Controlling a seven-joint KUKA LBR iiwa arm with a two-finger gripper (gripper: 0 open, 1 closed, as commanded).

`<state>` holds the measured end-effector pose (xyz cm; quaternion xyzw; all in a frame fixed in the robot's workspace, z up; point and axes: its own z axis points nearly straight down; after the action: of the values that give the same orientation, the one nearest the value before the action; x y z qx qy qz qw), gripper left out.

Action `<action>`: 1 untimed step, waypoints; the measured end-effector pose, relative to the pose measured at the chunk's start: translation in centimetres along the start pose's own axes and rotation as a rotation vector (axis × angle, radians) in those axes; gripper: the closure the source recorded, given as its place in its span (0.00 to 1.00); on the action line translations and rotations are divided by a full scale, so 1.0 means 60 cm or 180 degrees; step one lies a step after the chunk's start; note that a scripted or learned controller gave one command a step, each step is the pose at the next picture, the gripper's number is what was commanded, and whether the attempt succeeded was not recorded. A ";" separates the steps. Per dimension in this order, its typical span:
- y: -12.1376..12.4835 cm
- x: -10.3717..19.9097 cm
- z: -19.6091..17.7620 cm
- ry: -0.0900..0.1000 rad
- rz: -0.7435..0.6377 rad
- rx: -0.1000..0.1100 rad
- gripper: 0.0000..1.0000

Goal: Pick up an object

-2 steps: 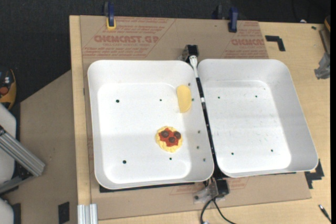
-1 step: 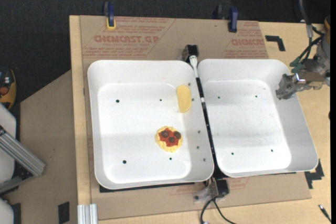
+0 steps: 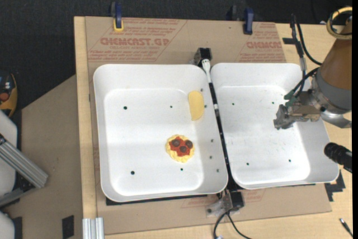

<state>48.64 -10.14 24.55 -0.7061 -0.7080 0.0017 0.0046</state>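
Note:
A small toy pizza (image 3: 180, 148) with red topping and dark spots lies in the left bin (image 3: 112, 137), towards its front middle. A pale yellow oblong piece (image 3: 196, 104) rests near that bin's right wall, further back. My gripper (image 3: 282, 118) hangs over the right bin (image 3: 263, 170), near its right side, well away from both objects. Nothing shows between its fingertips.
The two bins sit side by side on a brown board (image 3: 140, 36) held by blue clamps (image 3: 117, 13) at the back. A black clip (image 3: 202, 56) joins the bins at the rear, another (image 3: 232, 199) at the front. Cables run along the right.

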 end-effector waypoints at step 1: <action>-0.012 0.038 -0.292 -0.0019 -0.0006 -0.0099 1.00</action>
<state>48.09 -7.93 42.08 -0.7055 -0.7087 -0.0072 -0.0085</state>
